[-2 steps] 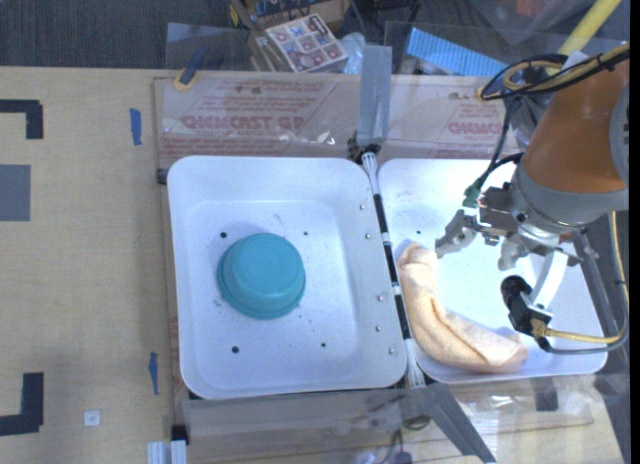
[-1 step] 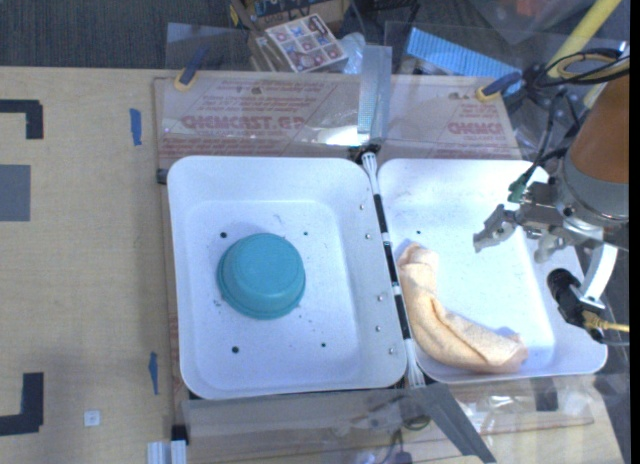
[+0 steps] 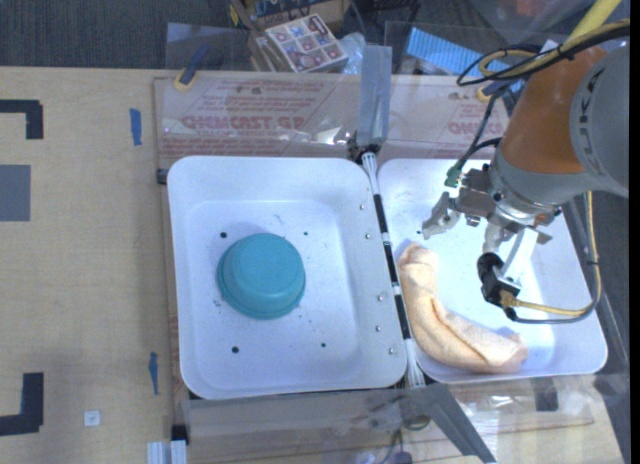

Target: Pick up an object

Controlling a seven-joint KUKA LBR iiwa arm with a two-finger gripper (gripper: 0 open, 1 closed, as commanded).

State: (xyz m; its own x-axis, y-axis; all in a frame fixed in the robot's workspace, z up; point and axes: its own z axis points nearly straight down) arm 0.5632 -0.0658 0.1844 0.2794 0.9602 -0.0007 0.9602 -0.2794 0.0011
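Pale wooden counter [image 3: 80, 282] spreads across the whole scene, with black angle marks [image 3: 25, 117] and a grey square [image 3: 12, 192] printed on its left part. Behind it the room is cluttered: a cardboard box [image 3: 290, 2] of printed cards, a blue ridged piece [image 3: 440, 52], and loose cables on a dark floor. A clear plastic sheet with faded red lettering [image 3: 250, 112] lies along the counter's far edge, crossed by a grey strip [image 3: 375, 92].

Two shallow white bins sit side by side and touching on the counter. The left bin [image 3: 190, 177] is speckled with small dark spots. The right bin [image 3: 590, 352] is brightly lit along its near side.

The grey arm [image 3: 600, 142] reaches in from the right, its orange band [image 3: 545, 117] over the far right corner of the right bin. The jaws hang over the upper middle of that bin, pointing down and to the left. Whether they are apart or together cannot be told from this slant. They stand just above the upper end of the beige roll in the picture, and I cannot tell whether they touch it.

A teal bowl [image 3: 262, 274] rests upside down near the middle of the left bin. The beige roll [image 3: 450, 322], soft and curved, lies on the right bin's floor along its left wall, bending toward the near right.

Two short blue tape strips [image 3: 135, 127] are stuck to the counter left of the bins.
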